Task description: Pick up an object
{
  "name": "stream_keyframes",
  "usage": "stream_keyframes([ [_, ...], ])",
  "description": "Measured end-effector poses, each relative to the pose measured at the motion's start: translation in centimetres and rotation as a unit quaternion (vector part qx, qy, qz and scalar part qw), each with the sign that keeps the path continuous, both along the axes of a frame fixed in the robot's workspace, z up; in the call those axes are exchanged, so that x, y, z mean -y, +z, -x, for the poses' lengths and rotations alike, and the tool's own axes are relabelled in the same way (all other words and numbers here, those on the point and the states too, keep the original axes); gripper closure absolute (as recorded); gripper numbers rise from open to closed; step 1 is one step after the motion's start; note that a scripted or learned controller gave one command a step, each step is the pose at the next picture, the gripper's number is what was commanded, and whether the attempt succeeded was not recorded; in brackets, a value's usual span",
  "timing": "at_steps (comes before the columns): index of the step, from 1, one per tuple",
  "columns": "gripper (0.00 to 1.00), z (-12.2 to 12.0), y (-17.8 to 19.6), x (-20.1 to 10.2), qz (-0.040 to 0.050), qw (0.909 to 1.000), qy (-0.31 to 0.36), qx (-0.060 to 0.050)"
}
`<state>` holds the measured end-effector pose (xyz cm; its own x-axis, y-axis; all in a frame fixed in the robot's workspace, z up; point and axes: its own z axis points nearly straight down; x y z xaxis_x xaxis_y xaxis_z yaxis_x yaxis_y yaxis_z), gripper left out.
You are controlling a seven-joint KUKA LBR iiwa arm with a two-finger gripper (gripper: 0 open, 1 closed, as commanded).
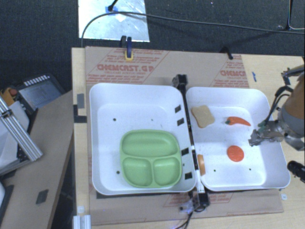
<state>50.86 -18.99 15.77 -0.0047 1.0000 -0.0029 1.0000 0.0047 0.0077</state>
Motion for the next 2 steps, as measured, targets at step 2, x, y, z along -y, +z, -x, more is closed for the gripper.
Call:
stream_keyframes([
  [2,1.0,-0.3,10.3,0.8,0.0002,1.0,-0.001,0.0],
])
